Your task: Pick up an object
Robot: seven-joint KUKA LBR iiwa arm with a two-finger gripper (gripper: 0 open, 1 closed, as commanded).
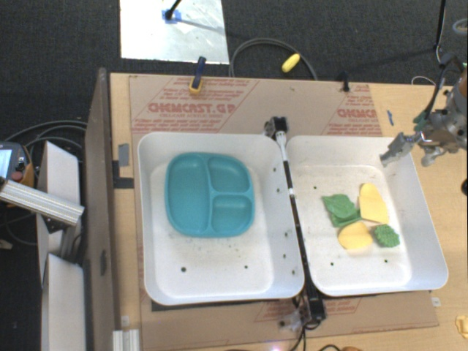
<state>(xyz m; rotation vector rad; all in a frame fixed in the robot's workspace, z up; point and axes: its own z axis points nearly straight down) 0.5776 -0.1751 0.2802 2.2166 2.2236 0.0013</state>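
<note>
Grey two-finger gripper [406,146] at right bin's [428,276] upper-right rim, finger state unclear. Nearest target, pale yellow wedge-shaped piece [373,202], lies lower-left of it, long axis near-vertical in frame.

- Two white bins, left [157,269] and right [428,258], look like smooth moulded plastic with a soft sheen and a few dark specks on the floors.
- Teal divided plate [210,194] in the left bin: smooth plastic, mildly glossy.
- In the right bin, two yellow pieces [373,202] [354,235] look smooth and matt; the leafy green piece [340,208] at their 9 o'clock is crinkled, and the small dark green one [386,235] is bumpy.
- The table [241,101] top is matt brown cardboard printed in red.
- Gripper [398,146]: dull grey metal look, at 2 o'clock of the right bin.
- At 12 o'clock, a shiny, reflective sheet [172,22] lies on rough dark carpet [51,42].
</note>
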